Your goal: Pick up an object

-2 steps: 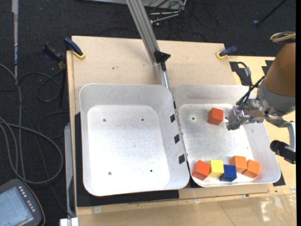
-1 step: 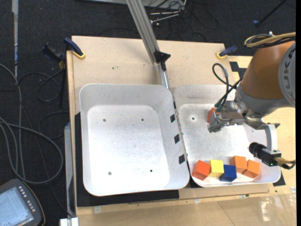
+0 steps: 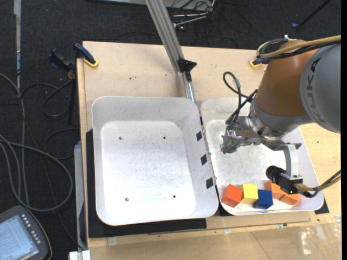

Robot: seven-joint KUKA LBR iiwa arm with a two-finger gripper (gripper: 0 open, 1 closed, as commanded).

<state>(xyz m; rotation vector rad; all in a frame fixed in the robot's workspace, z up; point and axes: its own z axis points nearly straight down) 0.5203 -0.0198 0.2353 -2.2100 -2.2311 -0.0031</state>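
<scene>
**Orange, yellow, blue blocks at near rim of right bin; gripper above, nothing between its fingers**

Orange block (image 3: 232,195) sits nearest the divider, in the near corner of the right bin (image 3: 217,115). Yellow block (image 3: 250,191) just beside it, touching or nearly so. Blue block (image 3: 264,199) next along, against the yellow one. Further right, a second orange piece (image 3: 283,193), partly covered by a black fitting (image 3: 278,176) on the arm's hardware; its shape is unclear.

Left bin (image 3: 146,158): white, speckled, a few dark dots on the floor.

Mid-bin, the gripper (image 3: 230,143) hangs over bare floor of the right bin, well apart from the blocks. Its fingers are too small and dark to read as spread or closed; no object seen between them.

Behind it, the arm (image 3: 295,88), orange band and grey casing, comes in from the right. A black cable (image 3: 234,85) loops above the wrist.

Far side: tan bench (image 3: 135,64), a slanted metal bar (image 3: 162,23), clamps at the corners.
</scene>
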